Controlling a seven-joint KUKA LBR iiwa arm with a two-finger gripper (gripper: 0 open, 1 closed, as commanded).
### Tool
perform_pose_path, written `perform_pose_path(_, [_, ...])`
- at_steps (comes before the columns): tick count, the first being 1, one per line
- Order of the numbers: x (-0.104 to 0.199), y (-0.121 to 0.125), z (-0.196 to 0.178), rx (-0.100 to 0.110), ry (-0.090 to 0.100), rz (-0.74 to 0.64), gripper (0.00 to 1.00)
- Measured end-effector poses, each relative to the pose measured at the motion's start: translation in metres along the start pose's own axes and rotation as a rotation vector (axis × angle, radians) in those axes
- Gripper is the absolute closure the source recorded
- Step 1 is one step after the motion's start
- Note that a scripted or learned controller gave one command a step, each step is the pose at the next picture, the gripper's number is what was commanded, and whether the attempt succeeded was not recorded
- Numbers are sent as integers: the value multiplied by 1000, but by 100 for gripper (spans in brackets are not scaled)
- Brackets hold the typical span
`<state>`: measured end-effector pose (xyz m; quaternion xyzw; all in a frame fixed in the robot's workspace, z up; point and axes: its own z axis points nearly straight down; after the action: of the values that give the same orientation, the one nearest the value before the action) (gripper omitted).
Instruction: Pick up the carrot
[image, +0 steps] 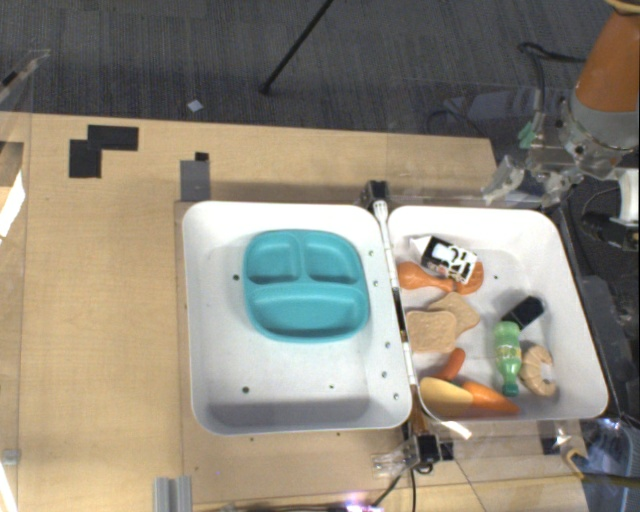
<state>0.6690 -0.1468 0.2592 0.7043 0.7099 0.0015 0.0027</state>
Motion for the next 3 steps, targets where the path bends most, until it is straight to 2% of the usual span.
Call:
perform_pose_path(1, [31, -53, 87, 11, 4, -40, 0])
perform_pose_path(2, [70, -114, 73, 2, 3, -179, 0])
perform_pose_path(3, [46, -50, 106, 2, 1, -191, 0])
